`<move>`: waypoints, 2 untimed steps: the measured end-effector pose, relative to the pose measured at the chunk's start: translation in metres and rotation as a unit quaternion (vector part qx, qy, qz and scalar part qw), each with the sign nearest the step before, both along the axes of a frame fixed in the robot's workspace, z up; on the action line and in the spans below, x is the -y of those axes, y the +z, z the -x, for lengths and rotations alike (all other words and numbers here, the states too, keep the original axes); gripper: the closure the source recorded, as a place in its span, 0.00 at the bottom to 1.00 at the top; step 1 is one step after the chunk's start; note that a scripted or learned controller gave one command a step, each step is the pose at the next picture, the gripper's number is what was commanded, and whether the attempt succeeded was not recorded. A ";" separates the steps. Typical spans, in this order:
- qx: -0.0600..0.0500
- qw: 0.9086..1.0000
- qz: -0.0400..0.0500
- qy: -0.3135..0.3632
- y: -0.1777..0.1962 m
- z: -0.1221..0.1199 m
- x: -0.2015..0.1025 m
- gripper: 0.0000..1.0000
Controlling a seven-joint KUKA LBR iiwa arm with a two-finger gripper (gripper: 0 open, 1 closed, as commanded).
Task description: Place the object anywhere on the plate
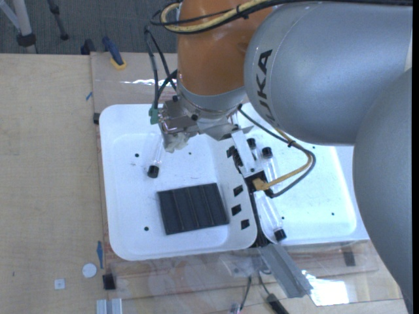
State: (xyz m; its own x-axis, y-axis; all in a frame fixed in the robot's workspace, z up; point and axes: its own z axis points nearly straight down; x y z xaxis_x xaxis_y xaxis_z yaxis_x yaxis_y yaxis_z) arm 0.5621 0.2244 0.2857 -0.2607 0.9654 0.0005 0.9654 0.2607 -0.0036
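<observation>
- The arm [314,64] reaches in from the right. Its shell is smooth grey metal, and a glossy, rounded orange band [213,38] sits above the wrist.
- Black and yellow cables [163,18] loop over the orange band and run down towards the wrist.
- The gripper [171,139] hangs over the upper middle of the left bin [121,234]. It is a small cluster of metal parts, and I cannot tell whether it is released or clenched.
- The plate [193,208] is a dark, flat rectangle with ribs running along it. It lies slightly askew on the floor of the left bin, towards the near edge.
- A small black piece [152,171], rounded and matte, is on the white floor of the left bin. It is below and left of the gripper, and apart from the plate's upper left corner. A thin clear strip rises from it towards the gripper, and whether the two are joined is unclear.
- Both bins are shallow, smooth white plastic with rounded corners. The right bin [327,208] is partly hidden by the arm.
- The bench [46,175] is pale wood.
</observation>
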 end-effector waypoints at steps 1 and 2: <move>0.000 1.000 0.000 -0.003 -0.107 0.000 0.013 1.00; 0.003 0.993 -0.001 0.122 0.048 0.007 0.016 1.00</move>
State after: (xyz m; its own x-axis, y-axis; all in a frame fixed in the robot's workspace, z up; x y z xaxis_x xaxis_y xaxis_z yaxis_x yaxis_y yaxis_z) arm 0.5548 0.2083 0.3337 -0.4866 0.8736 -0.0009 0.8736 0.4866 0.0033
